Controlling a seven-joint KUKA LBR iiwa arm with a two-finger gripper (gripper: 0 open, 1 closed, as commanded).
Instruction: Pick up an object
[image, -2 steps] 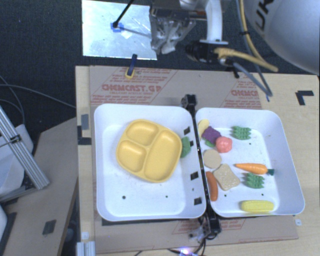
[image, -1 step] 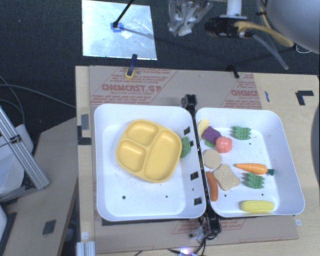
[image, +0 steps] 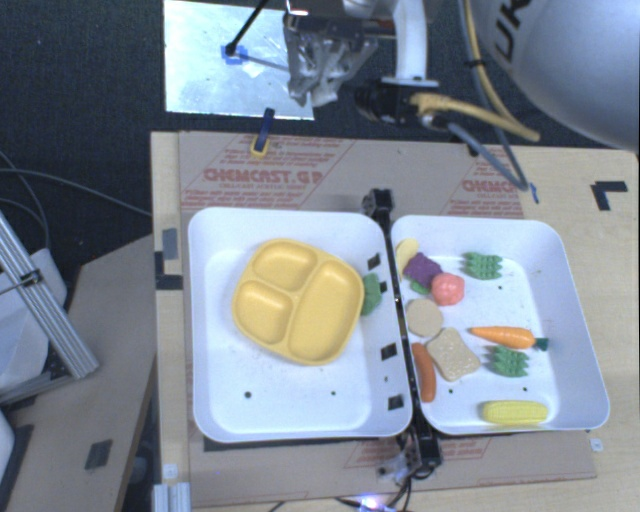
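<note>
My gripper (image: 314, 88) hangs high over the bench's far edge, well behind both bins, and nothing shows under it. The left bin (image: 212, 400) holds a yellow divided plate (image: 298, 300) with a small green piece (image: 372, 294) at its right edge. In the right bin (image: 585, 345) lie toy foods: purple grapes (image: 422, 270), a pink tomato (image: 449, 289), a bread slice (image: 454, 353), a carrot (image: 505, 337), a corn cob (image: 514, 411), a red sausage (image: 425, 373) and two green vegetables (image: 482, 265).
A shiny metal sheet (image: 210, 60) lies on the dark floor behind the bench. A small blue and yellow tool (image: 263, 135) rests on the cardboard near the far edge. An aluminium strut (image: 40, 310) stands at the left.
</note>
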